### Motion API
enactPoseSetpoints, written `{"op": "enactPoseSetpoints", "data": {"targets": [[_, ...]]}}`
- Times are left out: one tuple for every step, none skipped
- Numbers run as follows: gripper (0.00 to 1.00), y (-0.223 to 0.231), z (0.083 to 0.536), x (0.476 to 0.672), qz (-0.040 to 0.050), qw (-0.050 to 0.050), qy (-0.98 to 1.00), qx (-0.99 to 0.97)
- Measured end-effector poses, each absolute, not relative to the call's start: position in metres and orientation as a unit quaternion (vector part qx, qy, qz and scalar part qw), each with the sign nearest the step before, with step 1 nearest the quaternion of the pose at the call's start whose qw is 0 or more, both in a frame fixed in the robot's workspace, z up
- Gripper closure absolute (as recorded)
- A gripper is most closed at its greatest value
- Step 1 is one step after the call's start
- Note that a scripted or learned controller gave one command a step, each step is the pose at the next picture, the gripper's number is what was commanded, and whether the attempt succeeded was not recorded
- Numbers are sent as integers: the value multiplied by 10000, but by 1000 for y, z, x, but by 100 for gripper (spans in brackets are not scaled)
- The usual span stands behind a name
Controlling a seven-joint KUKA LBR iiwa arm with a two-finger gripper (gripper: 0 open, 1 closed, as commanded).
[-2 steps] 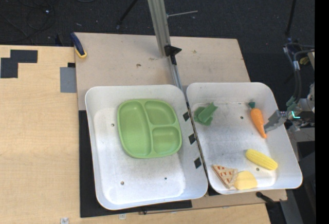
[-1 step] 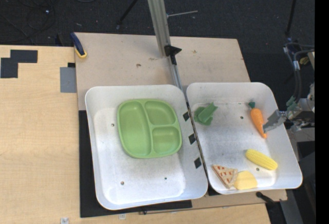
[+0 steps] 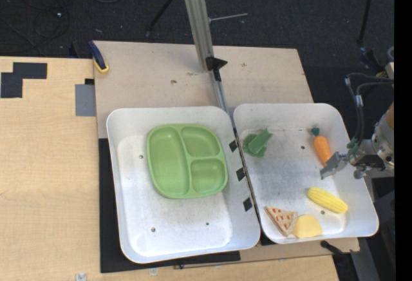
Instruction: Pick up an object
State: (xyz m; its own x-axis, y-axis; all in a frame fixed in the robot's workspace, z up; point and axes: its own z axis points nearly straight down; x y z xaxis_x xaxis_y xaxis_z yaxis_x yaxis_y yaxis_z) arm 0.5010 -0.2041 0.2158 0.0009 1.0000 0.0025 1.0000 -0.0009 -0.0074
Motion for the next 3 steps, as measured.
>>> {"op": "enactPoseSetpoints", "data": {"targets": [[0,-202,172,497,16,38,-7069,-7073],[0,-193,114,502,15,42,-7068,-7074],[100,-195,127,503,10,25,-7053,-7089]]}}
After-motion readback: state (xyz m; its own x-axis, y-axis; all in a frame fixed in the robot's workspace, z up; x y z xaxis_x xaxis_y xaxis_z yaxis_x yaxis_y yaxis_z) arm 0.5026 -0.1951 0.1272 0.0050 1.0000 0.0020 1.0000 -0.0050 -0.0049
